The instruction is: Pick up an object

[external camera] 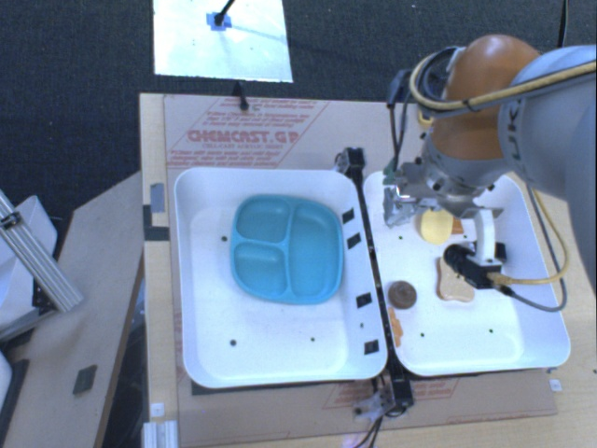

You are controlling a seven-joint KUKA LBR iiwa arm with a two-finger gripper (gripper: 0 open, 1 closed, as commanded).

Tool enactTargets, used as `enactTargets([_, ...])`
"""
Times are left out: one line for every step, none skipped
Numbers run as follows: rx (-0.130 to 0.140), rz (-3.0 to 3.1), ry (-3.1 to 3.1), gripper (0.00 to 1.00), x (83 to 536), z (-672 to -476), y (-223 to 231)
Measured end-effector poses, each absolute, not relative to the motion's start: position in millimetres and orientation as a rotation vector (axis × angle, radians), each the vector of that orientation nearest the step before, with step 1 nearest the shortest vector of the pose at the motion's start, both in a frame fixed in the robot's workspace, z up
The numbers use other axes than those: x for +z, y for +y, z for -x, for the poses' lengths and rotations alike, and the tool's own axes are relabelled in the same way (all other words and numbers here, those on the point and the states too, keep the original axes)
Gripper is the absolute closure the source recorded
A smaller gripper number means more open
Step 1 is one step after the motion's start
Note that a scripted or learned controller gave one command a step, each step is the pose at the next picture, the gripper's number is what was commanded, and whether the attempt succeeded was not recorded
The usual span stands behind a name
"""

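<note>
In the right bin point(522, 343), nearest the camera, a brown disc point(402, 294) lies left of a toast-shaped piece point(454, 287). Beyond them, a pale yellow round object point(435, 226) sits partly hidden beneath the gripper point(410, 203); whether it is being pinched cannot be told. Left of the disc, the other bin point(215, 353) holds a blue divided plate point(285, 248).

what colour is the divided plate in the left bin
Light blue, a turquoise shade. The divided plate shows plainly in the camera view, lying in the left bin.
</note>
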State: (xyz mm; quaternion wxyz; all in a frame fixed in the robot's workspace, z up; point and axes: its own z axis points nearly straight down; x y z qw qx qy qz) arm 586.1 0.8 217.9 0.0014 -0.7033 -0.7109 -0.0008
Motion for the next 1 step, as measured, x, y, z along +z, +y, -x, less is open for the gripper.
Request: enactTargets([-0.002, 2.206, -2.232, 1.00, 217.1, -574.0, 63.7])
